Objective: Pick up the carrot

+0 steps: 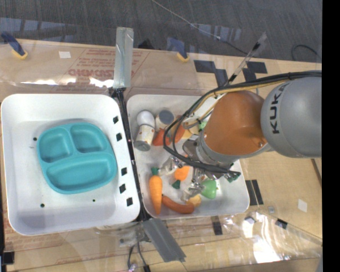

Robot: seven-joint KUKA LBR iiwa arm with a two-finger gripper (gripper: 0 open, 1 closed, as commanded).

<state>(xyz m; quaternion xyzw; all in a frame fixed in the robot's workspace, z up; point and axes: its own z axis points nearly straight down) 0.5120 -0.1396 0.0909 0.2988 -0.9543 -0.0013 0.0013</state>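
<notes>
camera view: long orange tapered carrot with green top (pixel 155 192) lies in right shallow white plastic bin (pixel 238 200), near its left wall, untouched. metal two-finger gripper (pixel 194 181) hangs over clutter just right of it, cannot tell its state. teal divided plastic tray (pixel 76 156) sits in left bin. pick not done yet; reach, grasp, lift all remain.

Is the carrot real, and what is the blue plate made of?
The carrot looks like a plastic toy: even orange, smooth, slightly shiny, though that is hard to be sure of from here. The blue plate looks like moulded plastic too: one flat turquoise colour, rounded compartments, a soft sheen.
</notes>
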